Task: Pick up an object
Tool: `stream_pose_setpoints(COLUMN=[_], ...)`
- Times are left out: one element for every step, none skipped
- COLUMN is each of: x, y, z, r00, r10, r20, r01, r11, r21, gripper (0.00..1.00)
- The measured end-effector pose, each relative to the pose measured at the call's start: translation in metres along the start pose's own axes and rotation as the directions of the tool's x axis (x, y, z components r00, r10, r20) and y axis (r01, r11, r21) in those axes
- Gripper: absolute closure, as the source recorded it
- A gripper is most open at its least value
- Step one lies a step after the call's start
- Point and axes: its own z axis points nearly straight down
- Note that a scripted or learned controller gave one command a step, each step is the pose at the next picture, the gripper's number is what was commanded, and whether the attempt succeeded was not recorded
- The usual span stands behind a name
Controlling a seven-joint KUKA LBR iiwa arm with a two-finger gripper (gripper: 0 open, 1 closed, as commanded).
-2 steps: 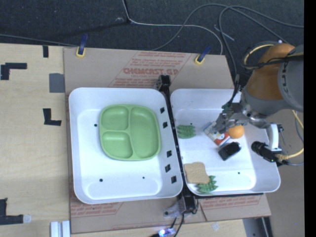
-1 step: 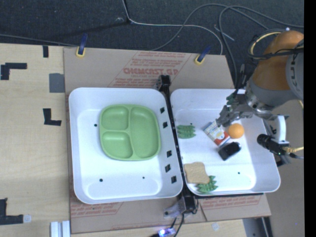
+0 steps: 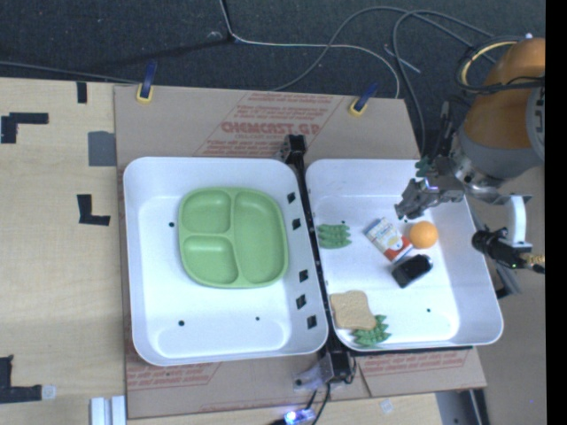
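The jaws (image 3: 415, 204) hang over the far right part of the right bin (image 3: 461, 326), close to its far edge and toward its right wall, at the end of the grey arm (image 3: 496, 140) that comes in from the right. How far they stand apart cannot be told from this slant, since the dark fingers merge into one shape; nothing is visible between them. The nearest things lie just on the near side of the jaws: a small red-and-white packet (image 3: 384, 236) toward the bin's middle, an orange ball (image 3: 424, 235) just beside it on the right-wall side, and a black block (image 3: 412, 270) nearer still to the bin's near edge. The packet lies slantwise, its long axis running from the far-left toward the near-right of the bin; the black block's long axis crosses that, rising toward the right wall. The ball has no axis to heed, so I judge it the simplest target: a short drop toward the near edge would set the jaws above it. A green leafy piece (image 3: 334, 235) sits by the bin's left wall, and a slice of bread (image 3: 353, 309) with another green piece (image 3: 372, 333) lies in the near-left corner, well apart from the jaws. The left bin (image 3: 151, 326) holds a green divided plate (image 3: 234, 237).
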Motion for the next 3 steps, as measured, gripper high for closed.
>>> stream_pose_setpoints(x=[0.043, 0.087, 0.146], y=[-0.003, -0.018, -0.031], z=[-0.001, -0.002, -0.007], r00=[1.0, 1.0, 1.0], r10=[-0.004, -0.001, -0.006], r20=[-0.001, 0.0, -0.002], r01=[0.004, 0.001, 0.006], r11=[1.0, 1.0, 1.0], r21=[0.003, 0.004, 0.004], gripper=[1.0, 1.0, 1.0])
